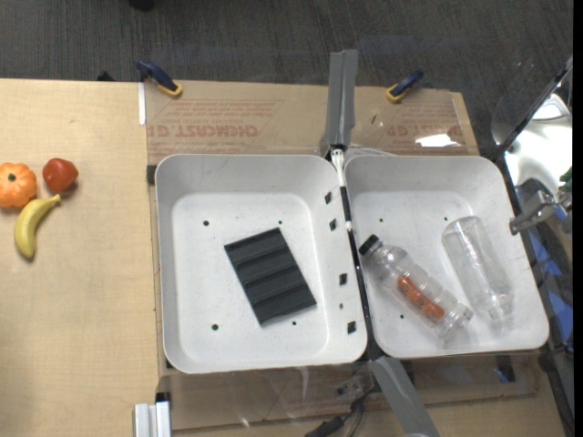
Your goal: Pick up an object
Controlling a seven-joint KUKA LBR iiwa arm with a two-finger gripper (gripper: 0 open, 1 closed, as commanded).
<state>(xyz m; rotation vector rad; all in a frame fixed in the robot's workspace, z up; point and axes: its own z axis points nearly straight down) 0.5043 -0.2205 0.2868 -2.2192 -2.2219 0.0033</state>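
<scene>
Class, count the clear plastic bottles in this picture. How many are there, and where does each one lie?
2. The black-capped bottle lies slantwise in the right bin, nearer the divider. The other bottle lies beside it, toward the bin's right wall. None seems hidden.

Orange (15, 186): at 9 o'clock, left side cut off by the frame edge.
Arm (545, 144): at 3 o'clock, pale blurred shapes, mostly cut off at the right edge; gripper not discernible.
Cardboard lettering (211, 128): at 11 o'clock, upside down, partly faint.
Clear bottle (477, 266): at 4 o'clock, see-through, outline faint against the white bin (428, 178).
</scene>
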